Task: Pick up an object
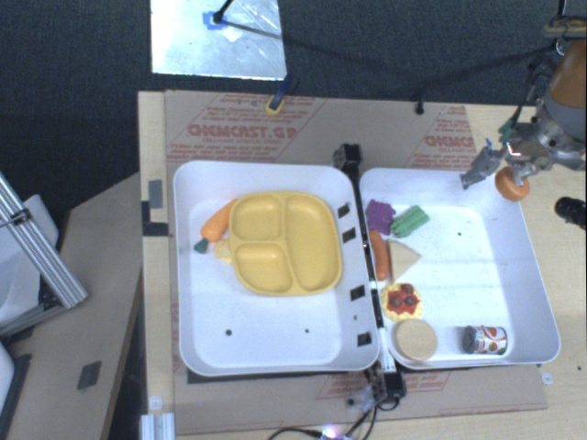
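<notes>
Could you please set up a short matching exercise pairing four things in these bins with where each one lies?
Things:
1. yellow divided plate
2. small can
3. carrot
4. purple piece

Places:
A. front right corner of the right bin
B. middle of the left bin
C. back left of the right bin, beside a green piece
D. left bin, against the plate's left edge

Pairs: 1-B, 2-A, 3-D, 4-C
</notes>
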Motion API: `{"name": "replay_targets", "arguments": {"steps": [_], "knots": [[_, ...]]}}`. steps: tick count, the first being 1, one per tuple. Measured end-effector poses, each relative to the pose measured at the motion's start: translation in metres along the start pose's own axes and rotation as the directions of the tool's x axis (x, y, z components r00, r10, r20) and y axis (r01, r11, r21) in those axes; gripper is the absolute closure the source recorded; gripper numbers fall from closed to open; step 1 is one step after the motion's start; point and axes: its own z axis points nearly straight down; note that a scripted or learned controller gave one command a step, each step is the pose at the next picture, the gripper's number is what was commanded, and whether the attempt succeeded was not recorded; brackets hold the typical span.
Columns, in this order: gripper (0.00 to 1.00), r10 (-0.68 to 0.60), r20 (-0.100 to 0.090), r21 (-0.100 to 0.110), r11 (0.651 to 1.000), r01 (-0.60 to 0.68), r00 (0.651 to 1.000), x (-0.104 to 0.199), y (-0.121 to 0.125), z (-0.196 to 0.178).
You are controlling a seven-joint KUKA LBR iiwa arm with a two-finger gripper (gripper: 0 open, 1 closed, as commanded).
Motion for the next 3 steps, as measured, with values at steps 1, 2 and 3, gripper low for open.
{"name": "replay_targets", "arguments": {"steps": [1,2,3], "knots": [[0.0,-0.003,0.003,-0.013,1.0,0.003,1.0,0.001,0.002,-0.008],[0.0,-0.006,0.002,-0.009,1.0,0.006,1.0,0.004,0.01,0.052],[0.0,-0.003,0.002,-0.009,1.0,0.003,1.0,0.009,0.003,0.11]]}}
